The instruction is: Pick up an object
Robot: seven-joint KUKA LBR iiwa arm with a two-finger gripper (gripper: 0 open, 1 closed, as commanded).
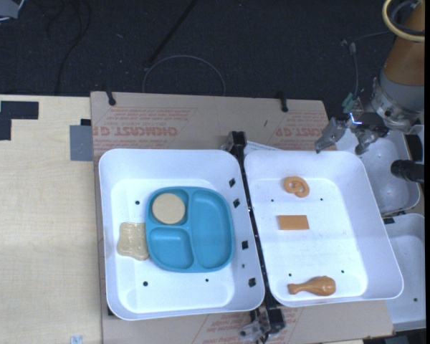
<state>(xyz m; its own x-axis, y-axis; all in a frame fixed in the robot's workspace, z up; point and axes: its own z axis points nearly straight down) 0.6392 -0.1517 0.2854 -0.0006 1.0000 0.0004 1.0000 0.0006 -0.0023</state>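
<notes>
- Toy drumstick [312, 287], tan-orange, is lying flat near the front wall of the right bin [373, 213]. It is looking like light, rigid plastic, smooth and probably slick; the thin bone end is offering the narrowest hold, the bulb the surest.
- Beige flat piece [132, 240] (bread-like, edges ragged) is resting in the left bin [122, 185], touching the left rim of the blue divided plate [201, 242]. Judged thin and awkward to pinch from above.
- Round tan cookie-like disc [168, 208] is sitting in the plate's upper-left compartment; the compartment wall is likely crowding any fingers.
- Orange flat rectangle [293, 223] is lying mid-bin on the right, well apart from its neighbours. Low profile, so a grasp across its short side is seeming best.
- Curled orange pretzel-like piece [297, 186] is sitting toward the back of the right bin; its raised, lumpy form is giving the best purchase of the lot.
- Gripper [346, 136] is hovering over the right bin's back right corner, fingers spread apart and gripping nothing.
</notes>
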